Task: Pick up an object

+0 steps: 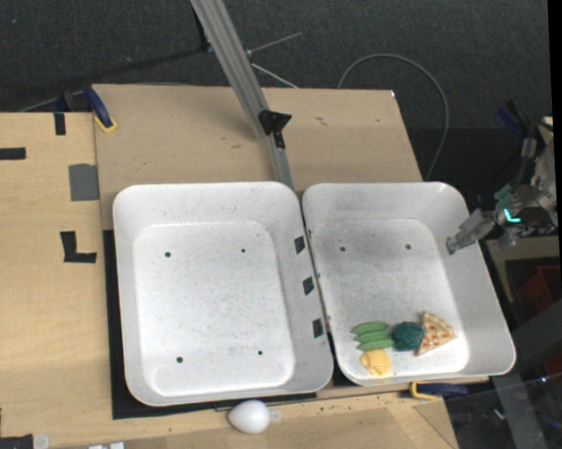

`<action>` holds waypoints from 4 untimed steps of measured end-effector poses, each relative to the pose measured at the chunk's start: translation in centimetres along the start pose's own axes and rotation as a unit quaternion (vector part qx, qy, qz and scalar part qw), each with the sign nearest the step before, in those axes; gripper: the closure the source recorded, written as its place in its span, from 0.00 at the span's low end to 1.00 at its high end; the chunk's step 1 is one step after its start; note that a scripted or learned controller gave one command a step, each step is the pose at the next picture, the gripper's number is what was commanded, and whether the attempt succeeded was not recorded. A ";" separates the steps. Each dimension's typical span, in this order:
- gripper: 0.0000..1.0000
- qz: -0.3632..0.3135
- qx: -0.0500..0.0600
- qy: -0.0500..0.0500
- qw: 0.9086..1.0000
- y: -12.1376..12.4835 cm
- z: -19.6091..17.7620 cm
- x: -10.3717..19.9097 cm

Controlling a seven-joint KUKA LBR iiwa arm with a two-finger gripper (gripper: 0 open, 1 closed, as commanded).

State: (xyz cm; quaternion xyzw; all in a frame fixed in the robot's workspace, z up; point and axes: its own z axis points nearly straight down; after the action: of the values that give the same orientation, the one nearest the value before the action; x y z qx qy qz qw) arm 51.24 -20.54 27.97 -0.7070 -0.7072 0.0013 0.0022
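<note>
Currently, you have the gripper (465, 235) at the 3 o'clock edge of the right bin (472, 284), sitting over the bin's rim with nothing visible between its fingers; whether they stand open or closed you cannot tell at this size and angle. Behind it, toward 3 o'clock, part of the wrist assembly (529, 206) shows a small teal light.

Your candidate objects lie clustered at the 6 o'clock end of the right bin, well apart from the gripper. Note a green ridged piece (370, 333), with a yellow piece (376, 361) just beside it at its 6 o'clock. A dark teal rounded piece (407, 334) sits at the green one's 3 o'clock, and an orange speckled wedge (436, 333) touches or nearly touches the teal piece on its 3 o'clock side.

On the bench, at 6 o'clock of the left bin (209, 288) and outside its rim, rests a white egg-shaped object (249, 417). A grey pole (240, 66) slants in from 12 o'clock toward the seam between the bins.
</note>
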 end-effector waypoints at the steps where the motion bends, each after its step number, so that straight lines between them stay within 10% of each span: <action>1: 0.00 -0.001 -0.002 -0.001 1.000 0.1 -0.2 0.0; 4: 0.00 0.000 0.002 0.000 1.000 0.3 18.8 -0.2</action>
State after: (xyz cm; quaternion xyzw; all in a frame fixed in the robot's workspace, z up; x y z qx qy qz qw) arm 51.43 -20.73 9.17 -0.7069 -0.7073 0.0022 0.0037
